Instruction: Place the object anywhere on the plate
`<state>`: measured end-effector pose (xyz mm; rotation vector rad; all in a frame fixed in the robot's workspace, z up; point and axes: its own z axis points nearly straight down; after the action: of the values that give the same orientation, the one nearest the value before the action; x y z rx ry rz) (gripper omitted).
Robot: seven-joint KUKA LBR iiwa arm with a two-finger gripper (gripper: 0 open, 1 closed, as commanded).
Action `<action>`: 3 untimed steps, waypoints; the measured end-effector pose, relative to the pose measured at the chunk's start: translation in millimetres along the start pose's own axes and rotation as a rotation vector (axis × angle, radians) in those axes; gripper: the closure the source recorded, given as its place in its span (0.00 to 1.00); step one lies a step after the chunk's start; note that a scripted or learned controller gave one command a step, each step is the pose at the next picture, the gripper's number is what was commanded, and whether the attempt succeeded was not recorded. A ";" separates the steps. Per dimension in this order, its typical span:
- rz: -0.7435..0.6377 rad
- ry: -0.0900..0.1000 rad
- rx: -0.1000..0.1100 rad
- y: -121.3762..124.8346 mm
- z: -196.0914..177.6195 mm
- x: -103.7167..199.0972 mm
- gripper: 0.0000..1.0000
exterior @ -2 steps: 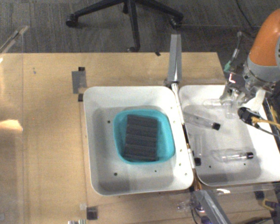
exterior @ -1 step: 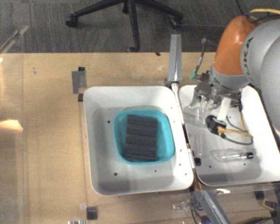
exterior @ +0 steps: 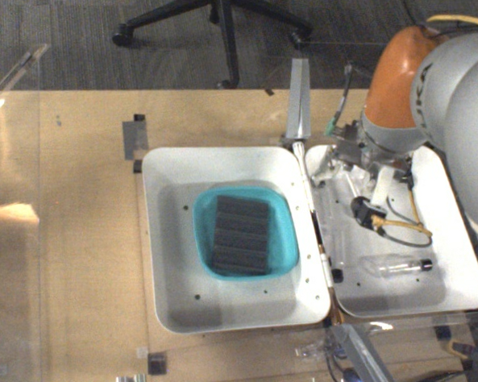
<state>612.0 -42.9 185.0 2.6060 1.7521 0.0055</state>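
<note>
A: Looking for the object first: which way does it lie from the gripper (exterior: 352, 161)?

B: The gripper hangs over the far end of the right-hand bin (exterior: 463, 293), as the view shows it. Open or closed, I cannot tell, and I see nothing held in it. A clear plastic tube (exterior: 397, 265) lies in that same bin, toward the near edge and apart from the gripper. Its long axis runs across the view, dark tip pointing right.

A: And the teal plate (exterior: 285, 252)?

B: In the left-hand bin (exterior: 166, 255), beside this one. A dark ribbed block (exterior: 241, 230) already lies flat on the plate's middle, long axis running away from the camera.

A: So which one counts?

B: My judgement: if the block is the object, it is placed. If the tube is, the gripper must come toward the near edge, take the tube across its short side, then carry it left to the plate.
</note>
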 end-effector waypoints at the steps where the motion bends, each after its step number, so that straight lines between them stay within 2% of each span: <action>1: 0.130 0.001 -0.006 -37.9 -109.2 -30.4 0.00; 2: 0.223 0.000 -0.008 -72.6 -167.9 -107.0 0.00; 3: 0.366 0.000 -0.011 -70.9 -252.6 -149.4 0.00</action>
<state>489.1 -154.7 437.1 2.8739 1.2450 0.0150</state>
